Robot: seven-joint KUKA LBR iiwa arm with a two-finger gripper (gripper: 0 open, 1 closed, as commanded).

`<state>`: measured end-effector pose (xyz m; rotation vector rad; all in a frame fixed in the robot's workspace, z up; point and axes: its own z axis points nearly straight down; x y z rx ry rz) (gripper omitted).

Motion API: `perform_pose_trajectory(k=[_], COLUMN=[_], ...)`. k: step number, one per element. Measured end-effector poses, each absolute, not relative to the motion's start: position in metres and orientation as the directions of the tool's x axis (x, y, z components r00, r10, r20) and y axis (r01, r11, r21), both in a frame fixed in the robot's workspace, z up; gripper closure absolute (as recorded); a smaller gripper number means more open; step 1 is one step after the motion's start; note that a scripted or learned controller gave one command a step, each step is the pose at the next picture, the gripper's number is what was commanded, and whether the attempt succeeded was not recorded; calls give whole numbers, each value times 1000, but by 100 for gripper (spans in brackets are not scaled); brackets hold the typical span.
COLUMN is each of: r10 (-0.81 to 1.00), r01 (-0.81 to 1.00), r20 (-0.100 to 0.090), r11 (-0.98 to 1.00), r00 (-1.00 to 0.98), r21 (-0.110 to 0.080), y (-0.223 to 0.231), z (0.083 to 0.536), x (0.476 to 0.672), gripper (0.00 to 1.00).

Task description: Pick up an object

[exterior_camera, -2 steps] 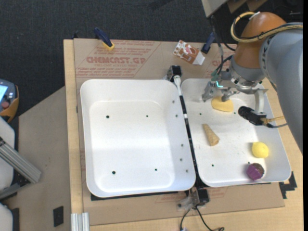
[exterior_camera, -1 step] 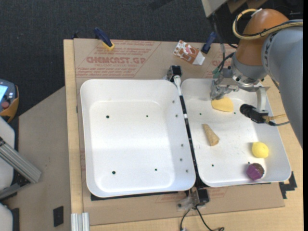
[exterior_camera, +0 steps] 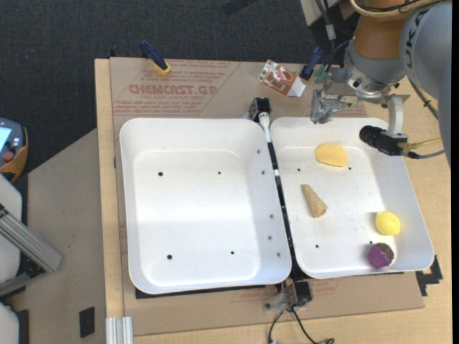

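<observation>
Red block lettering on cardboard sheet beneath the bins, far edge, reading roughly "CHEMCAST GP"; middle letters blurred, spelling uncertain. Smaller red line printed above it, too small to read. Small red-and-white packet lying on the same cardboard near the far right bin corner; print present, illegible.

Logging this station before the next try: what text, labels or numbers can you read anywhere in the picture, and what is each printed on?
"CHEMCAST GP", roughly: red print on the brown board behind the left bin; letters partly blurred, so spelling uncertain.
Smaller red line beneath it: too blurred to read.
Red and white packet behind the bins: printing too small to read.
Nothing readable on the arm or the tool.
</observation>
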<state>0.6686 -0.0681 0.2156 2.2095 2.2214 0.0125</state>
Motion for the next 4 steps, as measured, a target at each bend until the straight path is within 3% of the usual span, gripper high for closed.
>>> perform_pose_trajectory(k=[1, 2, 3, 4], r10=[1000, 1000, 1000, 1000], r01=[1000, 1000, 1000, 1000], r20=[1, -7, 2, 2], r11=[8, -12, 6, 9], r00=[-8, 12, -6, -9], r21=[12, 5, 3, 11], y=[0, -154, -63, 14], z=[292, 298, 357, 414], x=[668, 666, 626, 640], gripper=[100, 100, 100, 100])
